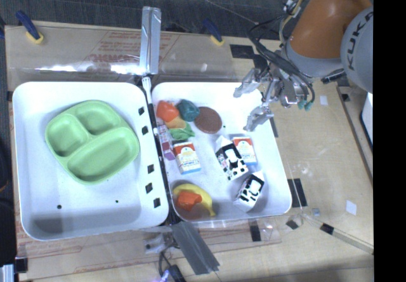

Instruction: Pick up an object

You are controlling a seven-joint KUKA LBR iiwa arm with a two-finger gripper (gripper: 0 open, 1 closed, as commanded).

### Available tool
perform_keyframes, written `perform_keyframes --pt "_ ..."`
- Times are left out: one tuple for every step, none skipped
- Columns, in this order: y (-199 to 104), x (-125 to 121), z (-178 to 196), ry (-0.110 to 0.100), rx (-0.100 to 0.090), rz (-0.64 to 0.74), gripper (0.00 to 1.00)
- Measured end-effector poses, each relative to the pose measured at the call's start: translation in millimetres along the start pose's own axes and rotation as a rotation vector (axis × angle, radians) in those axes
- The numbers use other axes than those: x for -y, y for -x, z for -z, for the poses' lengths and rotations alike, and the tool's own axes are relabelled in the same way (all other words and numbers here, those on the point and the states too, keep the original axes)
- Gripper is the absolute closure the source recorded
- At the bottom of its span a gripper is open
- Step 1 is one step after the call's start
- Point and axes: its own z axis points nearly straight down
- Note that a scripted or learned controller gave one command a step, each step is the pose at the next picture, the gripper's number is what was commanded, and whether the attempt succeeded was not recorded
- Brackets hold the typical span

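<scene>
My gripper [250, 104] hangs over the far right part of the right bin [279, 166], fingers spread open with nothing between them. Below and left of it lie a brown round disc [208, 120], a teal lump [188, 109], an orange-red piece [167, 111] and a green-yellow piece [179, 129]. Two small orange-and-white cartons [187, 157] [245, 150] sit mid-bin. Two black-and-white cow-patterned cartons [229, 161] [249, 190] lie toward the right front. A yellow banana with a red-orange item [191, 199] sits at the front. A purple bar [166, 141] lies along the left wall.
The left bin [38, 211] holds a green divided plate [92, 140]. A metal divider post [151, 39] rises between the bins at the back. Blue clamps [30, 26] hold the bench's far edge. The arm's orange band [327, 20] sits at the upper right.
</scene>
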Motion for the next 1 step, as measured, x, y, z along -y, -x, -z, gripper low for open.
perform_keyframes --pt "4.8 -27.2 -135.2 0.0 0.01 -0.069 0.0"
